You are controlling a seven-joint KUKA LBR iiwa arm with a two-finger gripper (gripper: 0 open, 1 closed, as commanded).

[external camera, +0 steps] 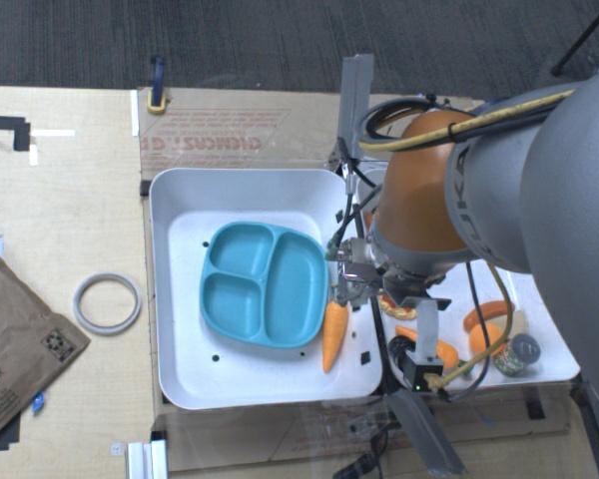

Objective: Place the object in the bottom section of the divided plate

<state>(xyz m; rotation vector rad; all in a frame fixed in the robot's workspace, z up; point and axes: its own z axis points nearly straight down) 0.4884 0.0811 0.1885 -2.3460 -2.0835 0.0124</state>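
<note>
The toy carrot [333, 335] lies just right of the blue divided plate [263, 283], touching its rim. The fingers [343, 285] sit above the carrot's top; whether they grip it is unclear.

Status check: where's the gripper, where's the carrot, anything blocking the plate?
Gripper over carrot's top end, grip unclear. Carrot on bin floor, against blue divided plate's right rim. Plate sections bare.

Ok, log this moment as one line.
tool: over carrot top, fingers unclear | carrot: in left bin, beside blue divided plate, right of rim | plate: nothing in sections | placement: not done
</note>
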